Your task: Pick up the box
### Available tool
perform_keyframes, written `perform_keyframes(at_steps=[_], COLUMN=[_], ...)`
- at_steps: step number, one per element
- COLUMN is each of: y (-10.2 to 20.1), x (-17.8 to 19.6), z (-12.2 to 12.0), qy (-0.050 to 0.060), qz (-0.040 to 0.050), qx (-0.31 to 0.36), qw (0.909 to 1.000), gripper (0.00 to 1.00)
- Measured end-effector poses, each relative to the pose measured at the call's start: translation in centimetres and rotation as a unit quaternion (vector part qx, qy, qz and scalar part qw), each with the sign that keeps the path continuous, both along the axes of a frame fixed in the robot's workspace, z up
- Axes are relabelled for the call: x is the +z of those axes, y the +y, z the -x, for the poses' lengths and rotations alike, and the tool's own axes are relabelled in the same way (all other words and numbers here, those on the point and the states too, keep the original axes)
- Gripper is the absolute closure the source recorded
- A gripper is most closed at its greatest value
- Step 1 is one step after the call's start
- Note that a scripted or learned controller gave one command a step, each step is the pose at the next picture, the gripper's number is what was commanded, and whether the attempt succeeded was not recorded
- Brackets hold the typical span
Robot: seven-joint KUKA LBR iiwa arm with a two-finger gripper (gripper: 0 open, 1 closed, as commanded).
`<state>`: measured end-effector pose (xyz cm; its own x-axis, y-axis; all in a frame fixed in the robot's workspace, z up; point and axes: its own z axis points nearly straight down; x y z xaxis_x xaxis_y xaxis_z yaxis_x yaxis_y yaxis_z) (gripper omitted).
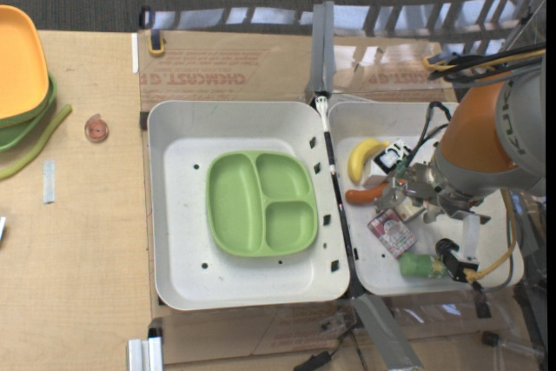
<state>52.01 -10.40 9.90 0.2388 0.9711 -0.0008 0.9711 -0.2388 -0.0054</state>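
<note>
Pink-and-white box (pixel 393 232): a small flat packet, printed in pink, white and dark, lying tilted on the floor of the right bin, near its middle and toward the near side.
Gripper (pixel 405 189): it hangs just above and beyond the box, over the right bin; metal parts and cables crowd the tip, and I cannot tell whether it is open or closed. Nothing is seen held in it.
Arm (pixel 486 143): grey, with a broad orange band above the wrist, it reaches in from the right and covers much of the bin's right half.
Sausage (pixel 365 193): an orange-red piece lying just left of the gripper and just beyond the box.
Banana (pixel 364 155): yellow, curved, at the far left of the right bin, beyond the sausage.
Black-and-white item (pixel 393 155): small, beside the banana's right end; too small to name.
Green object (pixel 423 265): lies at the near side of the right bin, just nearer than the box, with a black part of the arm's gear beside it.
Right bin (pixel 369 274): shallow, white, touching the left bin along its left wall.
Left bin (pixel 174 213): white; it holds a light green three-compartment tray (pixel 261 202) at its middle.
Bench (pixel 78 274): tan wood, left of the bins.
Stacked plates (pixel 19 82): orange on green, at the far left edge.
Small pink item (pixel 96 129): on the bench, between the plates and the left bin.
</note>
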Motion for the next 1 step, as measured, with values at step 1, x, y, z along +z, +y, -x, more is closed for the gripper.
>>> perform_keyframes(at_steps=[1], y=[0.83], x=[-0.83], z=[4.38], qy=[-0.001], qz=[-0.0005], qx=[0.070], qw=[0.9976], gripper=[0.00])
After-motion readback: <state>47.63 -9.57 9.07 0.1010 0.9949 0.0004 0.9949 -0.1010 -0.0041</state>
